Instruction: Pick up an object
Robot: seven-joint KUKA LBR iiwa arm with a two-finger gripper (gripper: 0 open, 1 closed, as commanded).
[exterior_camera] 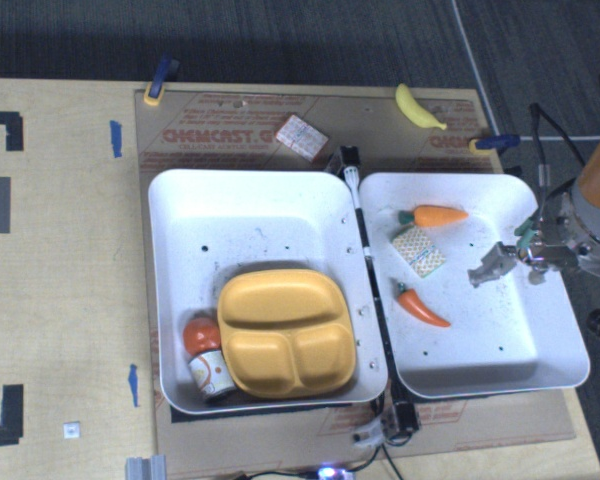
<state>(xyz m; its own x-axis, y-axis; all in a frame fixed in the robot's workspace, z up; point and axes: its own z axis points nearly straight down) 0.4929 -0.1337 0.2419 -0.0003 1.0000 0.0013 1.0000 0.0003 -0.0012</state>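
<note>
My gripper (510,270) hangs over the right side of the right bin (540,368), open, with nothing between its fingers. To its left on the bin floor lie an orange carrot (438,216) with a green top, a small checked packet (419,252) and a small red-orange pepper (421,307). The packet and the pepper are a short way left of the nearer fingertip (483,272), apart from it. The left bin (180,208) holds a yellow compartment tray (285,330), with a red-topped can (207,358) lying against its left edge.
Behind the bins, on the cardboard sheet, a yellow banana (418,108) and a checked packet (301,137) lie outside them. Clamps (160,76) hold the sheet at the back corners. The arm enters from the right edge.
</note>
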